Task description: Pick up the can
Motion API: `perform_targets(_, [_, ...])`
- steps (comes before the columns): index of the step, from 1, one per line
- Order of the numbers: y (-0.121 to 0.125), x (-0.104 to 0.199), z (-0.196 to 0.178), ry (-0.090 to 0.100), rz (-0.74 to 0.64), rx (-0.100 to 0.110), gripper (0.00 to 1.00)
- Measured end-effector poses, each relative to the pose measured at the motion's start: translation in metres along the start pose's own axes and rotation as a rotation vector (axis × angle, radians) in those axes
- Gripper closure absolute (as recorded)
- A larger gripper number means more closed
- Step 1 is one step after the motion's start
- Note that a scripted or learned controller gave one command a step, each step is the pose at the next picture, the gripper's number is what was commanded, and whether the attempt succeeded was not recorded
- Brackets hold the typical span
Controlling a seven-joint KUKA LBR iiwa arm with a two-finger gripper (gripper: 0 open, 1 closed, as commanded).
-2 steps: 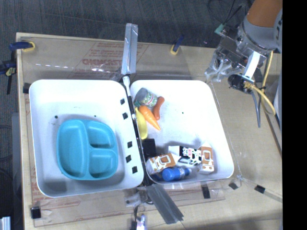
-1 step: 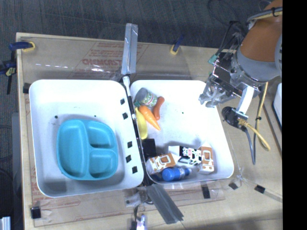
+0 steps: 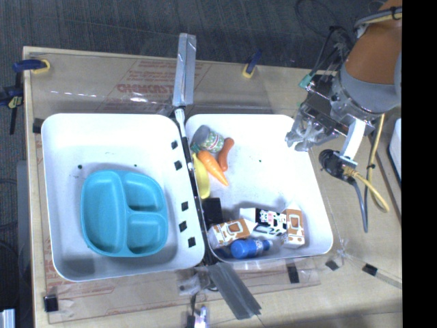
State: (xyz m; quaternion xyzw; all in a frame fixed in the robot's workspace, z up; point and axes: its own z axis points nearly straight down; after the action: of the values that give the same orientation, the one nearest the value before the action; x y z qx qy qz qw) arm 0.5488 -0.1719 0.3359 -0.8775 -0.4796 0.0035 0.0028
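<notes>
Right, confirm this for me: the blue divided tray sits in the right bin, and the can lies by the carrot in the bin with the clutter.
Not quite. The camera view shows the blue divided tray in the left bin, not the right one. The rest holds: the can lies beside the carrot at the near-divider side of the right bin, among the clutter.

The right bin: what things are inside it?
In the right bin lie a can, a carrot, a banana, small cartons and a blue object. Anything beneath that pile is covered.
</notes>
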Motion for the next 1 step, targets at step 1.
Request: perform_targets(1, [-0.0001,0.0007,-0.0094,-0.001,-0.005,0.003,1.0])
